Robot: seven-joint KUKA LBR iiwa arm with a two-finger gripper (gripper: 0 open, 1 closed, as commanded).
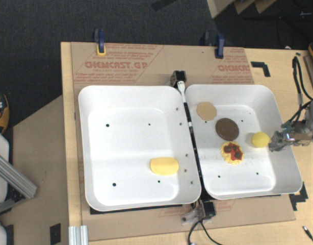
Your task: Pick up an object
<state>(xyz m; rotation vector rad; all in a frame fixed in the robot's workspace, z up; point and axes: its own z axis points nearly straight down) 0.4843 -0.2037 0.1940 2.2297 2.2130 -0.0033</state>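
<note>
Yellow ball (260, 139), light, smooth, probably slippery, lay just beside gripper (277, 142), finger state indiscernible; best grasped across its middle.

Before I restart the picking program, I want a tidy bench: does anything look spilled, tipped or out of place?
Nothing stands out. The yellow oval piece lies flat in the left white bin. The tan disc, brown disc, yellow ball and red-topped yellow piece sit inside the right white bin. Both bins sit level.
</note>
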